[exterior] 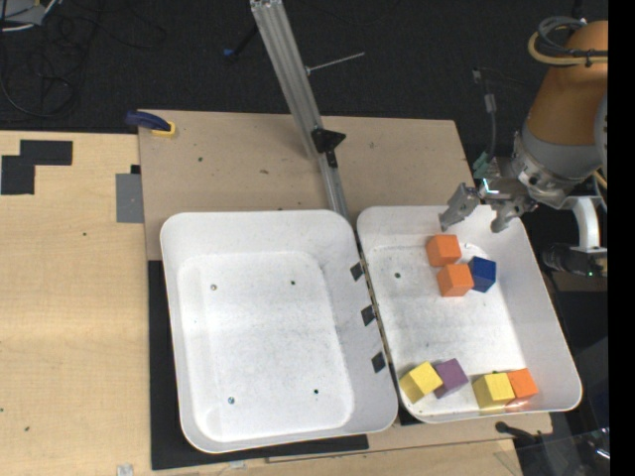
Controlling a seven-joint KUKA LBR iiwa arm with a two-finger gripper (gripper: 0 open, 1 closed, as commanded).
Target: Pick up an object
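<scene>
Gripper [482, 212] hovering wide open and empty over the right bin's [556, 335] far edge. Nearest orange cube [444, 249] just below it, touching nothing, second orange cube [455, 280] and blue cube [482, 273] close by.

A robotics lab: a plywood worktop [248, 167] carries two white bins [198, 236] of coloured test blocks [444, 249], an aluminium rail [293, 77] stands bolted upright, and loose cables [40, 77] trail across the dark floor
</scene>
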